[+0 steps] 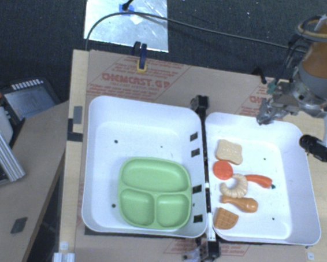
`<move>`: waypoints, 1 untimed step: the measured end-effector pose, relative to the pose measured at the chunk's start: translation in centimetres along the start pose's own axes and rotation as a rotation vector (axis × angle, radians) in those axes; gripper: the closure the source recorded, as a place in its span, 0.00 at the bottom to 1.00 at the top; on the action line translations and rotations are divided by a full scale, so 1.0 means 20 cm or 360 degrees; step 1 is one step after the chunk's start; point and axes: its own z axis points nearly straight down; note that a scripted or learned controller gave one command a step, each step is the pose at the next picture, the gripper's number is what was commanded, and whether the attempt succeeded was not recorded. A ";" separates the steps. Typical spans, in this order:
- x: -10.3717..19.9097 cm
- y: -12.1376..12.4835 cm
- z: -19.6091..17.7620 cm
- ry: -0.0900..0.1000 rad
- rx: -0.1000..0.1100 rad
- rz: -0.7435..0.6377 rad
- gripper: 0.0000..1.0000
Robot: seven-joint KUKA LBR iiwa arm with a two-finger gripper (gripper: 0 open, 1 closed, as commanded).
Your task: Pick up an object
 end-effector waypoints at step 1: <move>0.23 0.03 0.00 0.0000 0.0000 0.0000 1.00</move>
